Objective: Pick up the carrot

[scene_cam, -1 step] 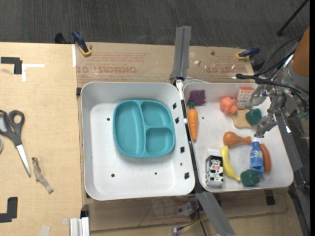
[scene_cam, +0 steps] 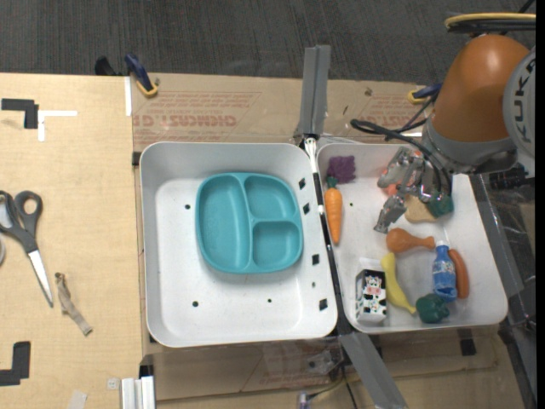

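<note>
1. Fingers first: look at the gripper [scene_cam: 393, 201] in the camera view. It hangs low over the right bin [scene_cam: 490, 228], near its far end. Its fingers [scene_cam: 385, 218] are jumbled with the toys under them, so you cannot tell if they are apart or together. Nothing can be seen held between them.

2. Now find the carrot [scene_cam: 333, 214]. It lies in the same right bin, tight against the left wall, next to the ridge where the two bins meet. From the fingers, it sits off to the picture's left, with a strip of bare white floor between.

3. See how it lies. Its long side runs along the wall, away from you and toward you. The green top points to the far end, just beside a purple toy [scene_cam: 342, 168]. The narrow tip points to the near end.

4. How it looks: small, orange and smooth, thick near the leaves and thin at the tip.

5. Your next move, I think, is a slide to the picture's left. The wall is very close, so one finger may bump it.
</note>
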